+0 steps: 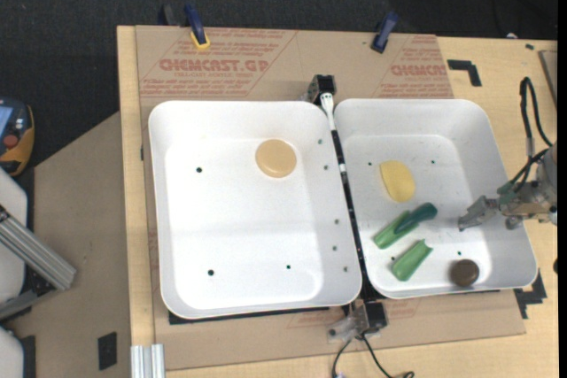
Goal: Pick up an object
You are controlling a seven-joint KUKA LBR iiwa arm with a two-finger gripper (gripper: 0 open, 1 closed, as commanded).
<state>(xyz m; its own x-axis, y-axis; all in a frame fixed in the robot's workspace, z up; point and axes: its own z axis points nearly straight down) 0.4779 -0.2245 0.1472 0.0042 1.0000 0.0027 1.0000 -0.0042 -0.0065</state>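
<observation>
1. Pincer [472, 218] sits low at right bin's [461, 118] right side, fingers spread open, nothing between them.
2. Brown ball [464, 273] just below it.
3. Two green pieces [404, 225] [411, 261] and a yellow lump [398, 181] lie to its left.
4. Tan disc [276, 158] in left bin [177, 217].
</observation>
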